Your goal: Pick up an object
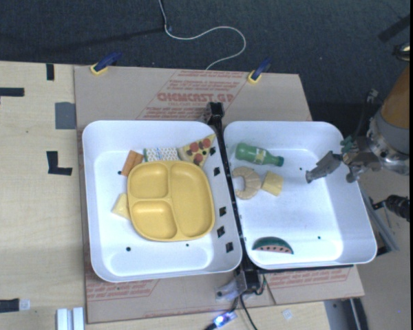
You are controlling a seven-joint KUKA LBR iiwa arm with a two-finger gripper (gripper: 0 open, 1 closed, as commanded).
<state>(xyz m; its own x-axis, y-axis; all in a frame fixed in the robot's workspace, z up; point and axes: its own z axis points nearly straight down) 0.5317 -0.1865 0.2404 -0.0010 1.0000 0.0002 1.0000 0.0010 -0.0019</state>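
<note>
My gripper [336,170] hangs over the right edge of the right bin [310,215], its two dark fingers spread open with nothing between them. To its left in that bin lie a green bottle [258,155], a tan ring [246,182] and a yellow block [272,183], the last two side by side. A watermelon slice [273,245] rests near the bin's front wall. All of these sit apart from the gripper.
The left bin [96,184] holds a yellow divided plate [171,200], a pizza slice [199,148], an orange piece [131,162], a speckled piece [160,154] and a yellow wedge [120,205]. A cable [206,36] loops behind the bins.
</note>
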